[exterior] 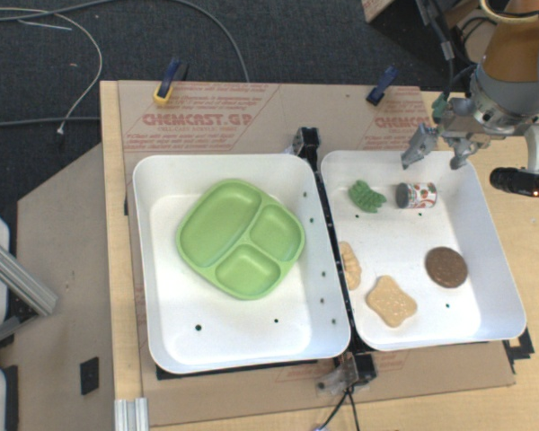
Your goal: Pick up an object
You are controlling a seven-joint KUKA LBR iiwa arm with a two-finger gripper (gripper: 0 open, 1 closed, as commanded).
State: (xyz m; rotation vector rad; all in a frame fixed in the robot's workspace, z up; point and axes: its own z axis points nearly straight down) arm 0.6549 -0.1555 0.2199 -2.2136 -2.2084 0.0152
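Above the right white bin's (499,268) far rim hangs the two-finger gripper (438,153), fingers spread wide, holding nothing. Just below it lies a small, blurry cylindrical can (416,195).

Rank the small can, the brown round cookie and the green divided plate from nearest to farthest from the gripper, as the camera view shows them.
From the gripper:
1. Small can, just below it, right bin's far end.
2. Brown round cookie, right bin's middle, nearer the camera.
3. Green divided plate, in the left bin.
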